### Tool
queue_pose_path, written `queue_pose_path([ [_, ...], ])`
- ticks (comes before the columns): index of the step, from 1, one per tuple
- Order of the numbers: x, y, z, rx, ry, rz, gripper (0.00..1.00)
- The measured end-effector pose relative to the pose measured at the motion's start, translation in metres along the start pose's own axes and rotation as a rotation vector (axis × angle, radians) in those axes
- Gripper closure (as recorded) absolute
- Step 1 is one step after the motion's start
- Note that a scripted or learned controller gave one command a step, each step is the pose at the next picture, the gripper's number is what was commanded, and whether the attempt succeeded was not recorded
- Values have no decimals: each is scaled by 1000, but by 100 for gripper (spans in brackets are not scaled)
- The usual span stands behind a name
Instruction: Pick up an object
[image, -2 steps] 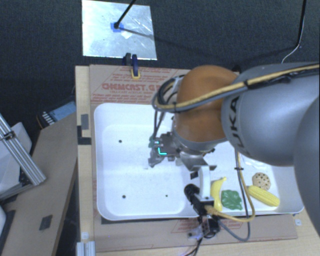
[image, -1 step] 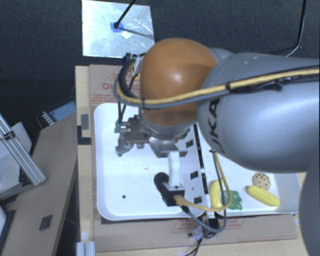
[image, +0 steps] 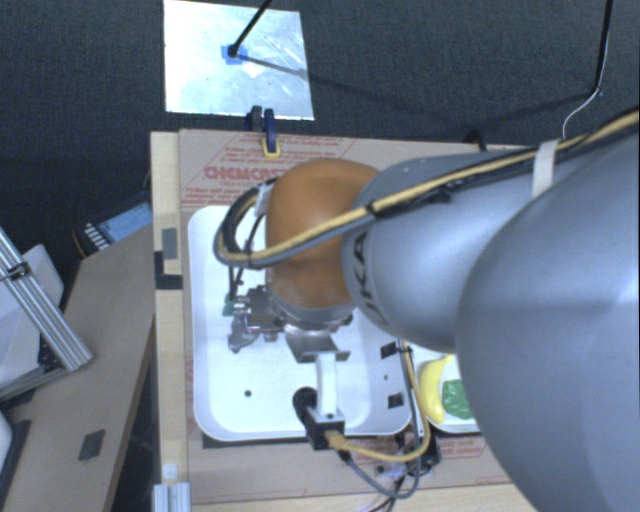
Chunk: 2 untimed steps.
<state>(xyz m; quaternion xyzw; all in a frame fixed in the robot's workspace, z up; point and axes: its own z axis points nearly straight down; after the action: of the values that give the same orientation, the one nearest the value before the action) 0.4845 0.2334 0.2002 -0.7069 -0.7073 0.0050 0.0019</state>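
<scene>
**Arm low over the left bin, claw hidden beneath the wrist**

A dark carpeted floor surrounds the wooden table (image: 170, 350), which carries a printed cardboard sheet (image: 215, 170) with the shallow white plastic bins lying on it. From there the scene centres on the claw (image: 262, 322), which hangs low over the left white bin (image: 205, 400). The grey metal mount and the bulk of the wrist cover it from above, so I cannot tell how its grasping end stands, nor whether anything is caught in it.

Just above the claw sits the rounded orange band (image: 310, 235) of the grey robot arm (image: 500, 300), with black and yellow cables (image: 240, 235) looped loosely around it, probably slack so the wrist can turn. A white bracket (image: 328, 385) ending in a black fitting hangs from the wrist toward the bin's near wall.

The bare floor of the left bin shows only small dark specks near the claw; whether an object lies beneath it is hidden. The one plain candidate, a yellow and green object (image: 445, 395), lies in the right white bin (image: 470, 428), partly behind the arm and apart from the claw. The pose looks like a downward probe into the left bin.

At the table's far edge, a blue and yellow clamp (image: 266, 130) pins the cardboard in place.
</scene>
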Motion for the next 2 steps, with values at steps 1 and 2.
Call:
queue_pose_path([
  [1, 0, 21, 96, -2, 1, 1, 0],
  [2, 1, 11, 68, -10, 5, 1, 0],
])
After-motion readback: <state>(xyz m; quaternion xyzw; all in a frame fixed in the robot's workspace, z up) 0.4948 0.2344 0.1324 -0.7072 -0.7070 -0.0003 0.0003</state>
